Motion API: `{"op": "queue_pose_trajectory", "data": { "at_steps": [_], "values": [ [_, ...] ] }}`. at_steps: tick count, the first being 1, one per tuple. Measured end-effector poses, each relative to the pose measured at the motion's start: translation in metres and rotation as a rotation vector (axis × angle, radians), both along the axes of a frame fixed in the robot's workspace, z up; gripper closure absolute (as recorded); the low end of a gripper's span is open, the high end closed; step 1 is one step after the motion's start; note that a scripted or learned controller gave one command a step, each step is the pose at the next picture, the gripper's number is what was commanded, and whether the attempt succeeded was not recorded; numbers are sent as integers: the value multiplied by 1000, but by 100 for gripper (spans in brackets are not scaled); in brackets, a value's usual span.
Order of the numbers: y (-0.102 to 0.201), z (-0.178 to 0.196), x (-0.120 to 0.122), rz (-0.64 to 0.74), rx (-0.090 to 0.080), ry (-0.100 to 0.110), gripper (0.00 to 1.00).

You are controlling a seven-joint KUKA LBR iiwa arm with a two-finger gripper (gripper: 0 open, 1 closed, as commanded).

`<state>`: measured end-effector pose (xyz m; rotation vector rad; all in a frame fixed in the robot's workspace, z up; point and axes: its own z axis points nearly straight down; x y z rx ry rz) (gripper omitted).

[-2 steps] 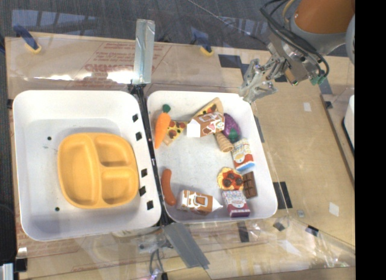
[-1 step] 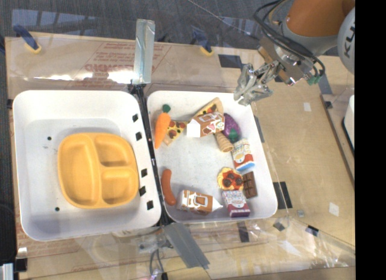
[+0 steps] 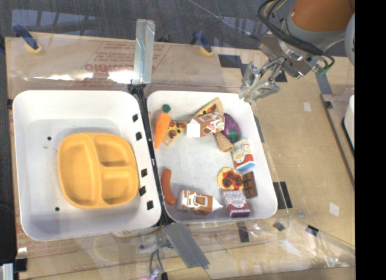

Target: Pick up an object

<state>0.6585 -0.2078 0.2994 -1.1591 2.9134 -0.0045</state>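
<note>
A: Milk carton (image 3: 197, 201) sits at the right bin's (image 3: 265, 170) near edge, hard against the sausage (image 3: 168, 187).
B: Jaws (image 3: 253, 87) hang spread above that bin's far corner, empty. Crowded toys could deflect a finger.

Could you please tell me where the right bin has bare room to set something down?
The right bin has a bare middle, bordered by carrot, sausage and carton. Its top and right sides are crowded. The left bin is bare around the yellow tray.

A yellow tray (image 3: 96, 169) sits in one white bin (image 3: 24, 152); an orange carrot (image 3: 160, 129) with a green top in the other
</note>
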Motion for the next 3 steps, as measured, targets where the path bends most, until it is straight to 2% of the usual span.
{"op": "queue_pose_trajectory", "data": {
  "at_steps": [1, 2, 3],
  "values": [
    [-2, -184, 2, 147, -3, -5, 100],
    [68, -184, 0, 141, 1, 3, 100],
    [89, -70, 1, -147, 1, -4, 100]
  ]
}}
